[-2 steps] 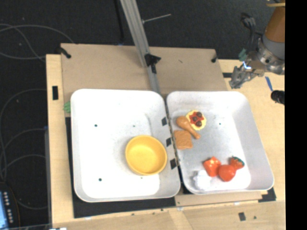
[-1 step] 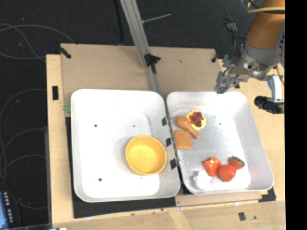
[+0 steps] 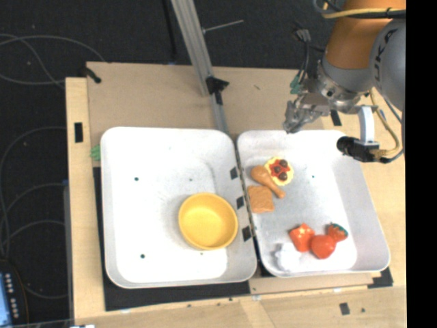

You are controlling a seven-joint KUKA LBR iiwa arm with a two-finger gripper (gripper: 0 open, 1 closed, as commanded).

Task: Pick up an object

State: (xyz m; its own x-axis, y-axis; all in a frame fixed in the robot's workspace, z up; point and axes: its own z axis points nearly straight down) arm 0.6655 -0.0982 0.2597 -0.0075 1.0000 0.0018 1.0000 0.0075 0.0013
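Two white bins sit side by side on the surface (image 3: 157,94), and from my remote seat I see the arm reaching in at the far right corner, its orange band above the wrist. The pincer (image 3: 295,123) hangs just over the far rim of the right bin (image 3: 355,203), near that bin's far left corner, with nothing between its fingers that I can make out; whether it is open or closed I cannot tell from this slant. In the right bin, by its left wall, lies a toy drumstick (image 3: 266,180), its long axis running on a diagonal from the far left toward the near right, the thicker end toward the left wall. Touching it on the far side is a small yellow tart (image 3: 280,171) with red and dark pieces on top. Just nearer than the drumstick lies a tan, roughly square piece (image 3: 261,199). Toward the near right corner of that bin lie two red pieces of toy fruit or vegetable (image 3: 315,240), close together, the right one with a green tip, and a small whitish thing (image 3: 282,257) sits near the near edge. The left bin (image 3: 136,162) holds a yellow bowl (image 3: 207,221), upright, near its right wall and toward the near side.
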